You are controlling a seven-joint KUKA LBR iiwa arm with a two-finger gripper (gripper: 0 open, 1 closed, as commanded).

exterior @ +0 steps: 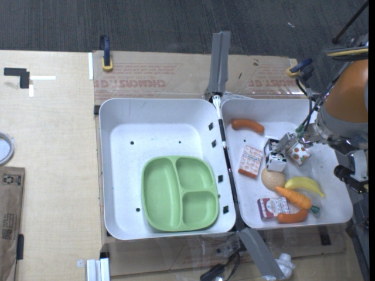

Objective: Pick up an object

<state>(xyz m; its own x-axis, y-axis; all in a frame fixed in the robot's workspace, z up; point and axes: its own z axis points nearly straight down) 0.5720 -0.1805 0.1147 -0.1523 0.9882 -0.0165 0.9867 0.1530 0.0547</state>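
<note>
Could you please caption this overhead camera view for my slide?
Gripper reaching among toy foods in the right bin; green divided plate in the left bin.

A pale wooden bench (47, 157) fills the near and left part of the scene, lit evenly with soft shadows. Beyond its far edge lies a dark grey carpeted floor (146, 10). A sheet of brown cardboard (158, 75) with red lettering is spread on the bench, held at its far edge by a clamp with a yellow grip (106, 52) on the left and another clamp (300, 68) on the right. A grey metal bar (220, 60) rises at the middle far side. Black tape marks (17, 75) sit on the far left, a roll of tape (4, 150) at the left edge, and a brown paper bag (10, 215) near left.
</note>
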